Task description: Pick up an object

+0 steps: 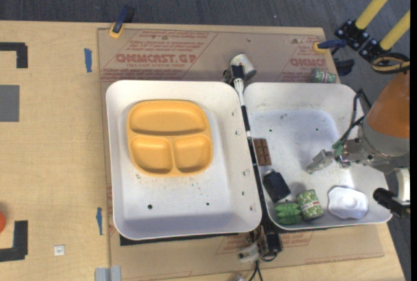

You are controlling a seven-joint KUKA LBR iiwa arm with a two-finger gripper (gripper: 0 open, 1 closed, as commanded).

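Camera view, fixed above the bench. Two shallow white bins side by side on a brown cardboard sheet.

Left white bin (124, 143): holds one yellow plastic plate with three compartments (171, 137), lying flat in the far half of the bin. A few dark specks on the bin floor nearer the camera.

Right white bin (287, 100): several small candidates for the pick, all toward the near side.
- brown chocolate-bar-like block (262, 151), at the left wall, lying flat.
- small black box-shaped item (275, 186), just near-right of the brown block, tilted.
- green leafy-looking soft piece (287, 212), touching or just beside a green patterned can lying on its side (311, 204).
- white rounded lumpy object (347, 203), in the near right corner, just right of the can.

The grey arm with the orange band (394, 110) enters from the right. Its two-finger gripper (320, 160) sits low over the middle of the right bin, over bare floor, far of the can and the white object. Nothing visible between its metal tips; whether they are spread or closed I cannot tell at this resolution.

Judgement: step in hand is the approach; no object secured. Nearest targets are the can and the white object. The next move calls for shifting toward the near side, centring over one item, then descending. Risk: the can and green piece lie so close that the tips may catch both.
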